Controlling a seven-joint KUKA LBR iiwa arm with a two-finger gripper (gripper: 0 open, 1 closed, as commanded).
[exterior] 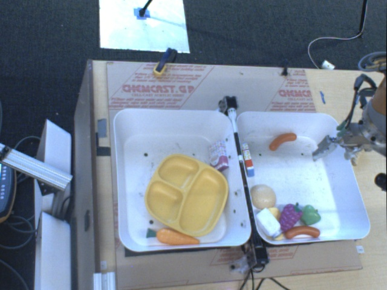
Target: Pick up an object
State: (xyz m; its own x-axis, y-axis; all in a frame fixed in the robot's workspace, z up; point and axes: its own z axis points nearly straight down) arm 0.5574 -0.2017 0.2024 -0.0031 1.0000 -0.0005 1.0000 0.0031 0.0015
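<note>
My gripper (336, 151) hangs over the right edge of the right bin (338, 189), open, with nothing between its fingers. An orange sausage (283, 141) lies to its left near that bin's back wall. At the bin's front lie a beige ball (263, 196), a white block (268, 222), purple grapes (290, 215), a green pepper (311, 214) and a red sausage (302, 232). The left bin (130, 180) holds a yellow divided plate (187, 195), a carrot (176, 237) and a small pink packet (219, 156).
A white tube with red and blue marks (247, 161) lies along the divider between the bins. A black clamp (229, 106) sits at the back of the divider. Cables run over the bench at the right.
</note>
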